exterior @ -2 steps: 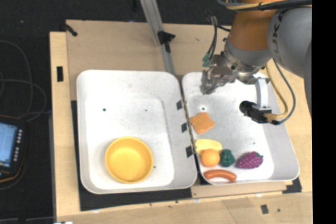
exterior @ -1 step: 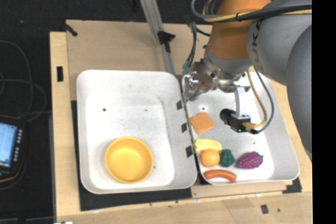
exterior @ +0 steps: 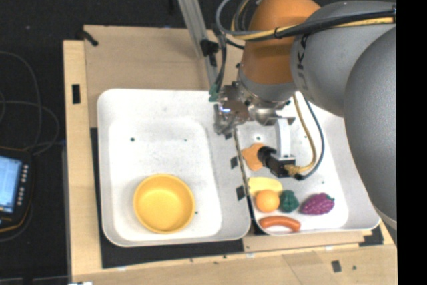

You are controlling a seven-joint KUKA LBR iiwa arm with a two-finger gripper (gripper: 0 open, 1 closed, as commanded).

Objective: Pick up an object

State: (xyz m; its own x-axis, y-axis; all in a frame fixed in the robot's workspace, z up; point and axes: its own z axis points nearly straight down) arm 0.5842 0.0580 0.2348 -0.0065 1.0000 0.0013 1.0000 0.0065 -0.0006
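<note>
The right bin [exterior: 347, 210] holds several toy foods at its near left end: an orange chunk [exterior: 251, 155], a yellow piece [exterior: 265, 183], an orange fruit [exterior: 267, 201], a dark green item [exterior: 288, 199], purple grapes [exterior: 316, 203] and a red sausage [exterior: 279, 223]. My gripper [exterior: 228, 118] hangs below the orange wrist band, over the ridge between the two bins, just up and left of the orange chunk. I see nothing held in it. The arm hides the far part of the right bin.
A yellow bowl [exterior: 164, 202] sits in the near part of the left bin [exterior: 120, 117]. A slanted metal rail [exterior: 190, 3] rises behind the bins. Cables loop around the wrist. A handheld screen [exterior: 10, 187] lies off the bench at left.
</note>
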